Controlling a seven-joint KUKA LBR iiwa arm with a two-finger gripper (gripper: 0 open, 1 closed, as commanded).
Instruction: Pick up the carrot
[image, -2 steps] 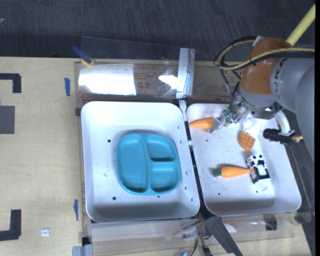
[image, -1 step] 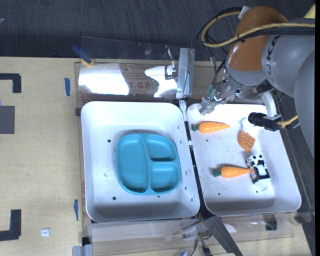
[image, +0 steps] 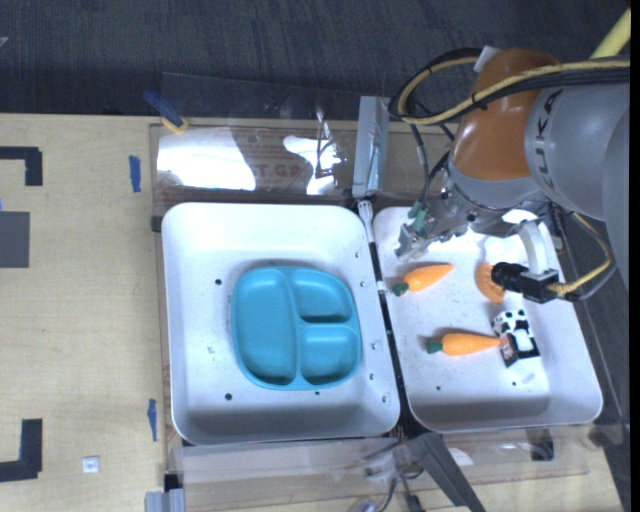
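Two orange carrots with green tops lie in the right bin (image: 570, 400). The upper carrot (image: 425, 278) lies near the bin's left wall, pointing up to the right. The lower carrot (image: 466, 344) lies level in the bin's middle. My gripper (image: 415, 237) hangs at the bin's far left corner, just above and behind the upper carrot, with nothing seen in it. The grey arm with its orange band comes in from the upper right.
An orange object (image: 486, 281), partly hidden by the wrist, lies right of the upper carrot. A small black-and-white toy (image: 516, 333) sits right of the lower carrot. The left bin (image: 190, 330) holds a blue divided plate (image: 297, 325).
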